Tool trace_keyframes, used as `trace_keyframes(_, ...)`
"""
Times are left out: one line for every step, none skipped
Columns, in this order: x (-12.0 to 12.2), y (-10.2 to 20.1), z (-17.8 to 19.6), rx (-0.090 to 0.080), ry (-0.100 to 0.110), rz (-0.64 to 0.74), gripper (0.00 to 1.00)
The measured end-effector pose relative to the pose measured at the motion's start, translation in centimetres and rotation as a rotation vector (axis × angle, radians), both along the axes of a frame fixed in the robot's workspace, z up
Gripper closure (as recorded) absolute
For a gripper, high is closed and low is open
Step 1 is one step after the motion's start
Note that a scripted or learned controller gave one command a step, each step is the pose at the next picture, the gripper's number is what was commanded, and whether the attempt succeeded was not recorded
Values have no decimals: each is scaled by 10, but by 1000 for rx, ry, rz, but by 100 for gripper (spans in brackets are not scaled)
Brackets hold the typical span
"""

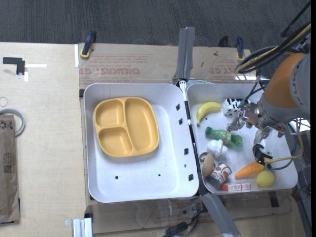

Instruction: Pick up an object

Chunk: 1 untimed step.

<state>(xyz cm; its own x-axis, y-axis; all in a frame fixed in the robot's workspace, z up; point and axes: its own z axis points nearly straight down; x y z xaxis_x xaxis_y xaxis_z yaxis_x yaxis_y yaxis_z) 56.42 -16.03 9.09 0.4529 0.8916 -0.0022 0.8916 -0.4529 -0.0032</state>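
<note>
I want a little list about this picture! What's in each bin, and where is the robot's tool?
left bin: a yellow divided plate
right bin: banana, green bottle, carrot, lemon, small can, black-and-white toy, white object
tool: over the right bin, close to the green bottle's right end
tool holding anything: nothing seen between its fingers
arm: reaches in from the right

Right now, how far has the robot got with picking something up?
Nothing looks lifted yet. The gripper is low inside the right bin, close to the green bottle, so a grab seems to be underway, but no object shows between its fingers. The banana, carrot and lemon lie in that bin. Gripping and lifting are left. The yellow tray sits in the left bin.
</note>
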Motion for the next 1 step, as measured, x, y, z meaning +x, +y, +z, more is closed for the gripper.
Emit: trace_keyframes(-62,-3,1,1,-2,373,0)
